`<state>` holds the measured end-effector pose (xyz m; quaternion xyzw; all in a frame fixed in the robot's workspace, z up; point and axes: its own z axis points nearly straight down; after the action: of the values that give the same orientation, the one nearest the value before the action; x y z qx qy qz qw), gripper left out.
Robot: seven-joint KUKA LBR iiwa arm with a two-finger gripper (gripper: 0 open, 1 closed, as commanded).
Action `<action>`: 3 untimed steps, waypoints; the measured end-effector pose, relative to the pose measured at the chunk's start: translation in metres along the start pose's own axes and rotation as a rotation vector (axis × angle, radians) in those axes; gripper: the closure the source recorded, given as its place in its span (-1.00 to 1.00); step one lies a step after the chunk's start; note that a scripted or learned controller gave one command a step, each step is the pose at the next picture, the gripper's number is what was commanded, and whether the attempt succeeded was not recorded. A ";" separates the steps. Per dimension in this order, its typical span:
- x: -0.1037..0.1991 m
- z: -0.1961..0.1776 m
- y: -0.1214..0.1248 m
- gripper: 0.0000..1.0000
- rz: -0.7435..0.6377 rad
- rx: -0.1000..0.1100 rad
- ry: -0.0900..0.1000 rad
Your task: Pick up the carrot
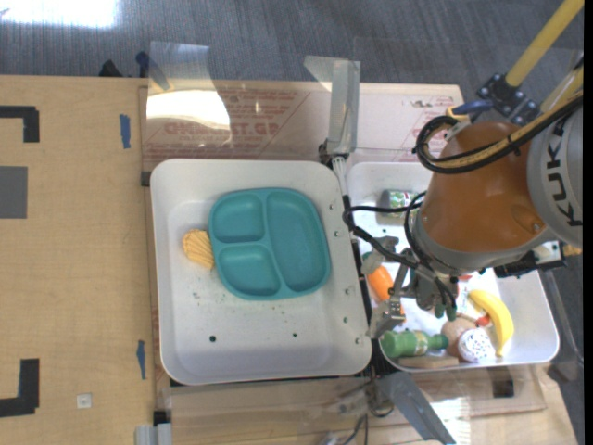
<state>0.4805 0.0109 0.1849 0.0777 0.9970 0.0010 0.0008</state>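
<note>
The carrot [378,282], a short orange piece, lies at the left side of the right bin [537,341], close to the wall between the two bins. My gripper [417,299] hangs low over that bin, just right of the carrot and under the arm's big orange band. Nothing can be seen held in it. The arm's body covers the middle of the right bin and part of the carrot's right end.
Along the right bin's front edge lie a green bottle [412,344], a beige lump [456,330], a white speckled item [475,344] and a banana [497,318]. A small can [398,197] sits at its back. The left bin [185,341] holds a teal divided plate [271,242] and a yellow shell-shaped piece [197,247].
</note>
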 end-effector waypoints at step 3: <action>-0.007 0.000 0.006 -1.00 -0.306 -0.002 -0.001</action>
<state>0.4887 0.0155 0.1852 -0.0754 0.9971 0.0019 0.0014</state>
